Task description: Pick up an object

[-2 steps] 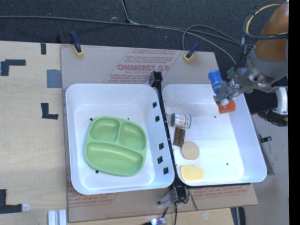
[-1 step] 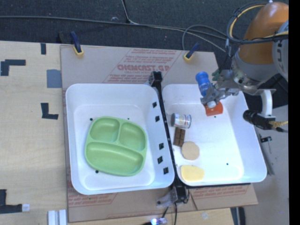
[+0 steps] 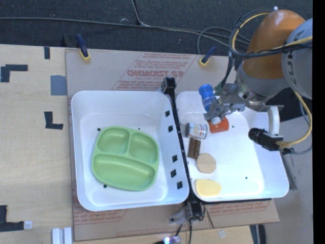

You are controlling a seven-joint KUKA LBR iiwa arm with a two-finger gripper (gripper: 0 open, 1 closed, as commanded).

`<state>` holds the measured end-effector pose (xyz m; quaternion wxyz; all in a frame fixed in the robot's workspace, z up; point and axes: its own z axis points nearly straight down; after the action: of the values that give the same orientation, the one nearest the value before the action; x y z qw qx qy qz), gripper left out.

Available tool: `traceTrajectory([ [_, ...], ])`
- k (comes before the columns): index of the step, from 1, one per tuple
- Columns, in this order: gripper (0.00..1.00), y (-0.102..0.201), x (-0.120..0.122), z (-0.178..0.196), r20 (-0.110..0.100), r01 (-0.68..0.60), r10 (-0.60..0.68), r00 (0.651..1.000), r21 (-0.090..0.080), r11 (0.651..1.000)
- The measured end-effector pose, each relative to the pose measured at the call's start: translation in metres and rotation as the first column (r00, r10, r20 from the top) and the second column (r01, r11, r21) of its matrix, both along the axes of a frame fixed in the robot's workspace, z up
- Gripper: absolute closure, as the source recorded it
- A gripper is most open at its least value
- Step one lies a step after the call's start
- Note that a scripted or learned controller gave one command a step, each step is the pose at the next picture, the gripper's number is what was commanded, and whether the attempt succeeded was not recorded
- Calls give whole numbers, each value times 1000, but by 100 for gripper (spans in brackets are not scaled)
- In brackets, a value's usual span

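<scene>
Brown cardboard covers the surface (image 3: 152, 70) under two shallow white bins set side by side, with a bare wooden top showing to the left and dark carpet beyond the far edge. A left bin (image 3: 84, 151) holds a green divided plate (image 3: 125, 158), lying flat toward its near-left part. A right bin (image 3: 254, 179) holds several small things along its left side: a blue cylinder (image 3: 205, 95) at the far left corner, a small jar with a pale label (image 3: 196, 130) lying on its side near the divider, a brown chocolate-like bar (image 3: 194, 148) just near of it, a round tan cookie (image 3: 206, 163) touching the bar's near-right end, and a yellow rounded piece (image 3: 208, 188) at the near edge.

Reaching in from the right, the grey arm with its orange band (image 3: 274, 34) hangs over the far part of the right bin. Its gripper (image 3: 218, 115) sits low, just right of the blue cylinder and directly over an orange-red block (image 3: 220, 125). Whether the gripper is parted or closed, and whether it has hold of the block, I cannot tell; the block appears to rest on the bin floor, partly covered by the gripper.
</scene>
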<state>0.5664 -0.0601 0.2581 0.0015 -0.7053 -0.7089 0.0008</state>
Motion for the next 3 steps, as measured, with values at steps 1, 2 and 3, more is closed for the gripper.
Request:
traceTrajectory([
  [1, 100, 54, -5, -4, 0, -2, 2, 1000, 0, 1000],
  [2, 100, 98, -14, -21, -1, 0, 0, 1000, -1, 1000],
  [3, 100, 157, -29, -28, 0, -3, 3, 1000, 0, 1000],
])
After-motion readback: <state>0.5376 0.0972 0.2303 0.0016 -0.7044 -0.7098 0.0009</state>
